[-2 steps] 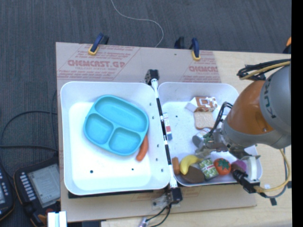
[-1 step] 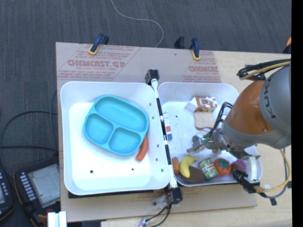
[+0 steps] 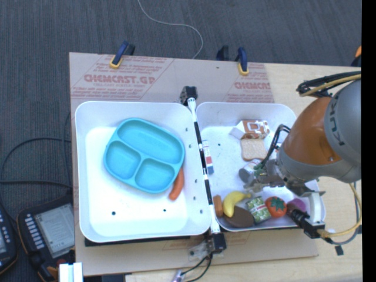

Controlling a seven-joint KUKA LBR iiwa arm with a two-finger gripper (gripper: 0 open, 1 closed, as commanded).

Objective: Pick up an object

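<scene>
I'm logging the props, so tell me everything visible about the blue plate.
The blue plate is a light blue, smooth, plastic-looking divided tray with rounded corners and three compartments, one long and two smaller. It lies flat, turned at an angle, in the left bin. A carrot rests against its lower right edge.

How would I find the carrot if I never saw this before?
Look in the left white bin, which holds a blue divided plate. The carrot lies just off the plate's lower right edge, a small orange stick, unlike anything else in that bin.
</scene>
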